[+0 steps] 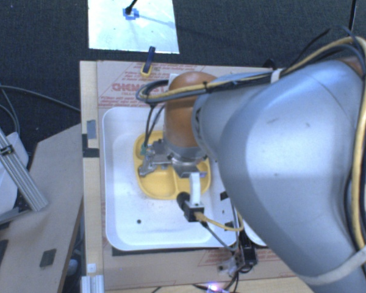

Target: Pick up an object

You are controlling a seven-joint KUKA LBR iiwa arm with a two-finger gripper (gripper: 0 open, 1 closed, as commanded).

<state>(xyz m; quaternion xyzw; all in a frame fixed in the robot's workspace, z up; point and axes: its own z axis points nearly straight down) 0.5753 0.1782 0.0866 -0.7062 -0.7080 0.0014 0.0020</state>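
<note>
A flat yellow object (pixel 152 185) lies in the middle of the left white bin (pixel 113 182). My gripper (pixel 171 166) hangs straight down over it, low in the bin, with its metal base right above the yellow surface. The orange band (pixel 180 121) and the grey wrist cover most of the yellow object's far side. A black and white part with a yellow cable (pixel 192 206) sticks out below the gripper, over the bin floor.
The big grey arm (pixel 293 163) covers the right bin, of which a white sliver (pixel 251 235) shows. Both bins rest on cardboard (pixel 119 84). A small blue and yellow item (pixel 148 61) lies at its back edge. A metal rail (pixel 12 157) leans at the left.
</note>
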